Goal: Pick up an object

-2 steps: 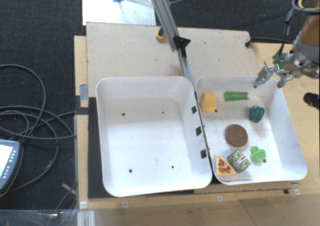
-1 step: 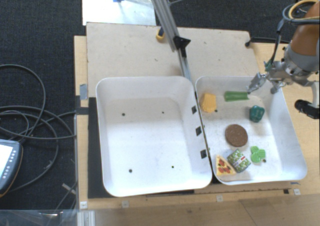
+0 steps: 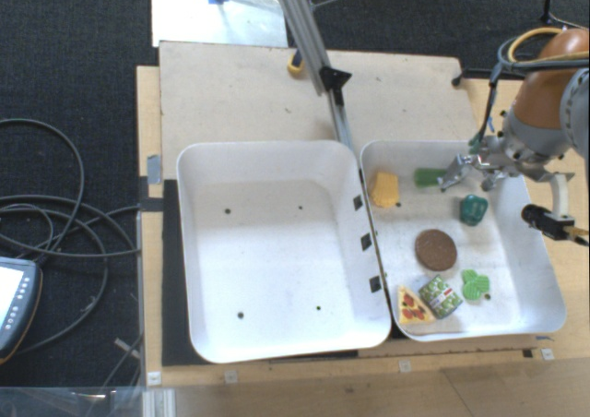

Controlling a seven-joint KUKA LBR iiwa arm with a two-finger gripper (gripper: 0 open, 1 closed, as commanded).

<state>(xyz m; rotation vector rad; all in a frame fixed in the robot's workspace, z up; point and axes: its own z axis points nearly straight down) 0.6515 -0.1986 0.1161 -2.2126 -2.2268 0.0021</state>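
Observation:
My gripper [image 3: 470, 182] hangs over the far part of the right bin [image 3: 544, 314], open, with nothing between its fingers. Just below it lies a teal object [image 3: 473, 210]. A dark green piece [image 3: 428, 177] sits right beside the left fingertip. Further left rests a yellow block [image 3: 385, 189]. A brown disc [image 3: 435, 249] lies mid-bin. Near the front are a green clover-shaped toy [image 3: 476, 285], a green and white block [image 3: 442, 296] and a pizza-slice toy [image 3: 413, 306].
The left bin [image 3: 198, 314] stands beside the right one, sharing a raised middle wall [image 3: 367, 240]. A grey slanted pole [image 3: 304, 18] crosses above the bench's back. Cables [image 3: 55, 212] lie on the floor at left.

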